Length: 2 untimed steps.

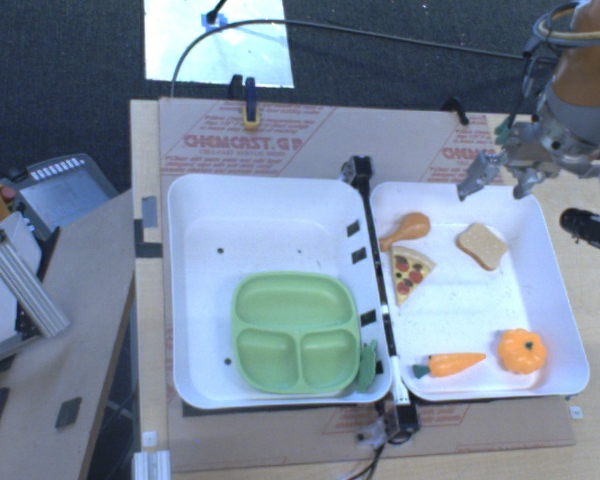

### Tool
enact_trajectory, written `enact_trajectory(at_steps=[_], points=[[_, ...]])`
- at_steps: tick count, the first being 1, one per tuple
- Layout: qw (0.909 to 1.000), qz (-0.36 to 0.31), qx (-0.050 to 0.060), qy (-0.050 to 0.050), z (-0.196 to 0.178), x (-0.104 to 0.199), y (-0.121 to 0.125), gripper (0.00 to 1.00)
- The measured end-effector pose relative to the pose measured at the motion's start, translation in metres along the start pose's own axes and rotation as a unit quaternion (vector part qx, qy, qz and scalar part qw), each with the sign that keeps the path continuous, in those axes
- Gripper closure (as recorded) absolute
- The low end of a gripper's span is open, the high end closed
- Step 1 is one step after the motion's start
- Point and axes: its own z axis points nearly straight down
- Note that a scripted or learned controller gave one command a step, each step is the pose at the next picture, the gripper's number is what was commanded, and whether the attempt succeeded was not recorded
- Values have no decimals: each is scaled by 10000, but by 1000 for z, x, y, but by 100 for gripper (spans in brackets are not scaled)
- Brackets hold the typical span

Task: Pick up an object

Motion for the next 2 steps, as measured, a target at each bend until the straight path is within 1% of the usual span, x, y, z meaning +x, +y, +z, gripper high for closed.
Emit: enact_trajectory(at_steps=[1,2], points=[[10000,-10,-57,-6,-8,0,1,0],[10000,-5,-56,-10,33,3,1,0]])
